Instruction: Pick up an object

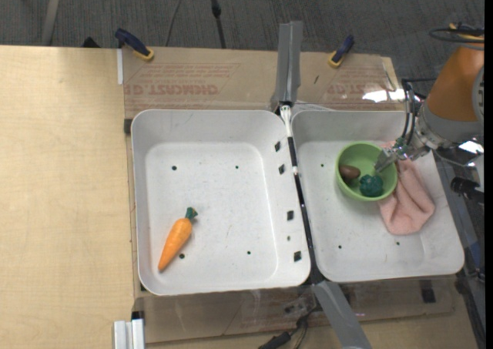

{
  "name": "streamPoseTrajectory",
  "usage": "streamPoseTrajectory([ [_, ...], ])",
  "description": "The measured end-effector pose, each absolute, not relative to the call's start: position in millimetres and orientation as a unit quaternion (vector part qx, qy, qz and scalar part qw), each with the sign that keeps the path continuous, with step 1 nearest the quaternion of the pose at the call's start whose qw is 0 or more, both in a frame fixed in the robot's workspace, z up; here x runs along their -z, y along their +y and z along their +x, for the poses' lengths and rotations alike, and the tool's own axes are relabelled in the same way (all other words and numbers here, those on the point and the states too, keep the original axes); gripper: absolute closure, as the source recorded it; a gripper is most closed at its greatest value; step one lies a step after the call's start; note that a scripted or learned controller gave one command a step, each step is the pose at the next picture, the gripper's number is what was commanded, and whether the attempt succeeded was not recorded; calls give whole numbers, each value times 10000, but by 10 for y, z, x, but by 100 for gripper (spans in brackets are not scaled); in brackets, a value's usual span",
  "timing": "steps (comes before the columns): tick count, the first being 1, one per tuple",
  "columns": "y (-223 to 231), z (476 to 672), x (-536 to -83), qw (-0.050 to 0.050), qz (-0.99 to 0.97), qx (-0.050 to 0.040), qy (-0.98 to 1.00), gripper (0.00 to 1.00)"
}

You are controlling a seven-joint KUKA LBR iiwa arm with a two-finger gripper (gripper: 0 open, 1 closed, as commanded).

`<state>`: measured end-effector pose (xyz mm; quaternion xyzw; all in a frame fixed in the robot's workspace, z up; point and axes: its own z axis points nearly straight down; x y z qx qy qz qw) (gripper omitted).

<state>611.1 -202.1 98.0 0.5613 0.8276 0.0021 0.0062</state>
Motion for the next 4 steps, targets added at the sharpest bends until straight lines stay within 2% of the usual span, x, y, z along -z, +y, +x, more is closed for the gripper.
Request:
streamPoseTrajectory([
  [1, -1692, 6457, -2183, 13, 5957, 6, 8032, 100],
  [2, -1292, 6364, -1058, 32, 6363, -22, 7715, 100],
  [3, -2229, 6286, -1772, 14, 5236, 6, 8520, 100],
  [4, -1515, 6189, -1050, 15, 6538, -21, 7566, 100],
])
